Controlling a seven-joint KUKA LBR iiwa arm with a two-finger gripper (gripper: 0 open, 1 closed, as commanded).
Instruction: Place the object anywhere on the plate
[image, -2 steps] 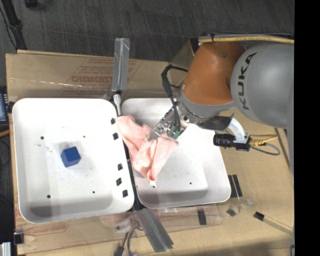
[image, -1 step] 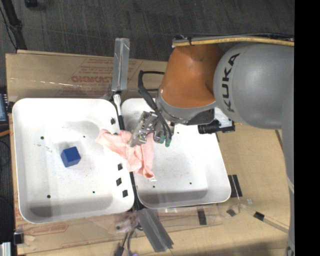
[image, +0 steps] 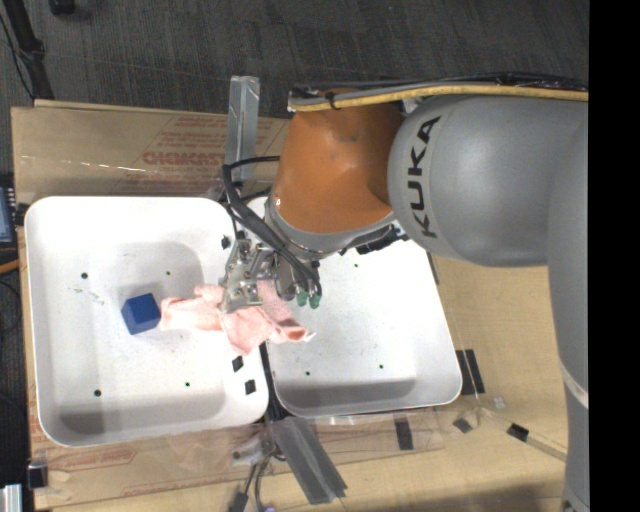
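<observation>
Gripper (image: 262, 288) on pink cloth (image: 245, 318), grasp unclear.

Two shallow white bins side by side on bench: left bin (image: 60, 300), right bin (image: 400, 330). Blue cube (image: 141, 312) rests on left bin floor, left of middle. Small dark dots scattered over both bin floors. Brown cardboard sheet (image: 120, 140) with red print lies under bins, showing past far edge of left bin. Grey strips (image: 310, 462) and black tape bits near bench front edge, below gap between bins. Dark floor beyond bench far edge.
</observation>
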